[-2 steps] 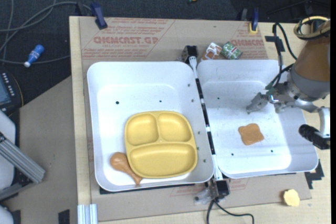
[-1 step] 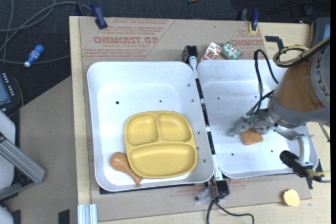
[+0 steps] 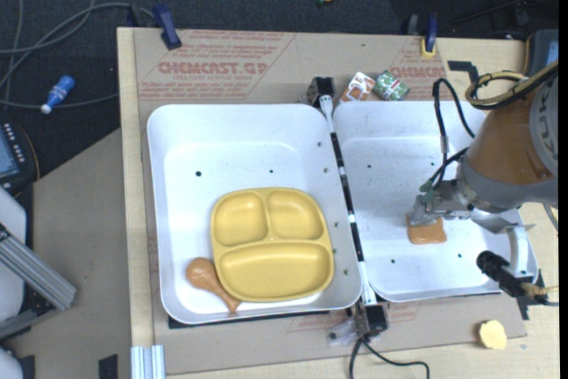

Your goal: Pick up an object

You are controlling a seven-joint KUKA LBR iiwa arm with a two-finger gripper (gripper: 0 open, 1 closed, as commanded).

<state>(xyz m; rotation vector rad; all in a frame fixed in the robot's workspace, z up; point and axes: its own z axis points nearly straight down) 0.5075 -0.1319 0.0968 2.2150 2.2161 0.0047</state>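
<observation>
The brown board [image 3: 213, 67] under the bins reads "CHEMCAST GP".

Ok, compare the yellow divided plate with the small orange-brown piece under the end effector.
The yellow divided plate is far larger than the orange-brown piece. The plate is pale yellow with three compartments; the piece is a plain orange-brown lump. The plate lies in the left bin with an orange spoon-like toy at its edge; the piece lies in the right bin directly below the end effector. Both rest flat on a bin floor.
</observation>
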